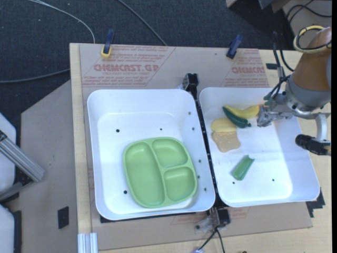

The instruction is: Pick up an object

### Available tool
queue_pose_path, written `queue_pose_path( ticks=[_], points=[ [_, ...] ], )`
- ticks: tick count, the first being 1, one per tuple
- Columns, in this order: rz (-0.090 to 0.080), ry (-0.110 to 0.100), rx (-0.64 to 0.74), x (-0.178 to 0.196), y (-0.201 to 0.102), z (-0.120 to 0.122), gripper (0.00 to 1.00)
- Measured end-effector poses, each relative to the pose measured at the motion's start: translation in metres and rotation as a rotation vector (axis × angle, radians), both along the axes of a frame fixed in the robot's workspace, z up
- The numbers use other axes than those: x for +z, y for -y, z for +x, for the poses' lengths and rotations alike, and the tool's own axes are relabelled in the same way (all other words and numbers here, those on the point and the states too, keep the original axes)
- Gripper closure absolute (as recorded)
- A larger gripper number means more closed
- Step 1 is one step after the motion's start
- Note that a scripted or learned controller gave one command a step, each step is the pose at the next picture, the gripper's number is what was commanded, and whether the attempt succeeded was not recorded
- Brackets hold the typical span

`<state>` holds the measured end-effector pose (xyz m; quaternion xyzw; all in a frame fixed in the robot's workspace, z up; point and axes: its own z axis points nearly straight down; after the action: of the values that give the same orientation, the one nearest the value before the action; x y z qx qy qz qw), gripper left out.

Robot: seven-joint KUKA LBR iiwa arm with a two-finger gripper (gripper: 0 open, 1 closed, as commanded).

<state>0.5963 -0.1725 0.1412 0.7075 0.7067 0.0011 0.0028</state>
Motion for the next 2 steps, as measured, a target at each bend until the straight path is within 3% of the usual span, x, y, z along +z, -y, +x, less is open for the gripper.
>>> queue_pose_path(
  ticks=[1, 2],
  points=[
    [-0.001, 0.003, 0.002, 0.0642, 0.0032, 0.0027, 1.0],
    [0.0, -0.001, 0.002, 0.0725, 0.0035, 0.0035, 1.0]
  ],
)
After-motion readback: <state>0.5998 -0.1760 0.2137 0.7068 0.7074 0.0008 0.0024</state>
